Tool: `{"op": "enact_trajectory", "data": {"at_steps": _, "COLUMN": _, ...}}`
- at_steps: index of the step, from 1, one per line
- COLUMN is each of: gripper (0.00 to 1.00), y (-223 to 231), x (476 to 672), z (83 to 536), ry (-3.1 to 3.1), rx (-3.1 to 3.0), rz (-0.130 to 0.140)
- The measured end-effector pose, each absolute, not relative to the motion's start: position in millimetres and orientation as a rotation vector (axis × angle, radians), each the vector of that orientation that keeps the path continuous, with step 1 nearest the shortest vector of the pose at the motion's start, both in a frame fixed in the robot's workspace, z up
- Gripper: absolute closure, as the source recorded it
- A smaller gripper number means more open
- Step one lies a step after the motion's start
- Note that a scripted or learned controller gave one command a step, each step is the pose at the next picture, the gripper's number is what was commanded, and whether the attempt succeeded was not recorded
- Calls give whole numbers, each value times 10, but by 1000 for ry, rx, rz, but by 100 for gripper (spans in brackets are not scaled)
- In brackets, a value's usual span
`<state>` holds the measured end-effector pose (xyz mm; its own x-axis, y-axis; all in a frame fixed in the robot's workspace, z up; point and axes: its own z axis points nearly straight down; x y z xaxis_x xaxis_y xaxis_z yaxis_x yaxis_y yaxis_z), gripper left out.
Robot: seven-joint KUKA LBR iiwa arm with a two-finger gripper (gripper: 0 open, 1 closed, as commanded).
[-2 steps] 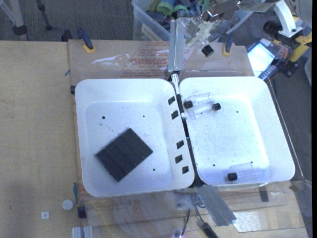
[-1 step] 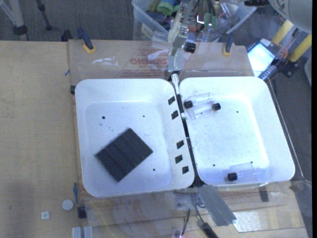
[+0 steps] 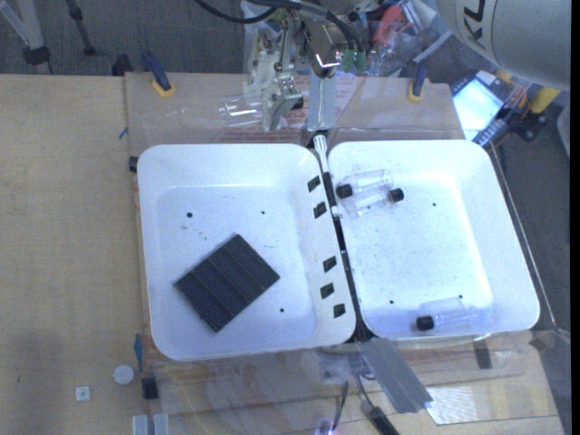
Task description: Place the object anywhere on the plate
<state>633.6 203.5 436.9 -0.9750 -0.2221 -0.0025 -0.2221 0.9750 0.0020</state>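
Hovering at the frame's top, jaws (image 3: 288, 98) unreadable; next, descend to a clear tube (image 3: 367, 193), carry it to the dark plate (image 3: 227, 281).

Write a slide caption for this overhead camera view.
Dark ridged plate in the left bin; clear black-capped tubes in the right bin.

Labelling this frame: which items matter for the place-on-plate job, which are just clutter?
Job:
dark ribbed square plate, left bin
clear plastic tube with black caps, right bin
clear tube with black cap, right bin
gripper

Clutter:
blue clamps
small round grey disc on bench
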Motion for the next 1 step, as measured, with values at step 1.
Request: {"op": "enact_trajectory", "data": {"at_steps": 1, "gripper": 100, "y": 2250, "x": 6670, "z": 4367, "ry": 3133, "rx": 53, "rz": 6}}
